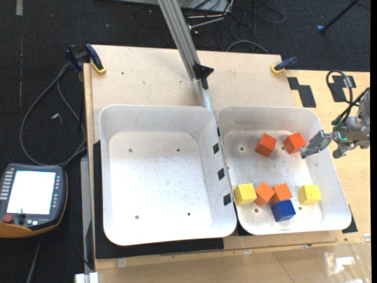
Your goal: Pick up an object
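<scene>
You've got the two-finger gripper (327, 145) at the right rim of the right shallow white plastic bin (330, 175), fingers spread apart, nothing between them. All cubes sit in that right bin. Orange cube (266, 144) and a second orange cube (294, 141) lie toward the bin's far side, the second just beside the nearer fingertip. Along the bin's near side: yellow cube (245, 193), two touching orange cubes (264, 193) (283, 191), blue cube (284, 210), another yellow cube (309, 194).
</scene>
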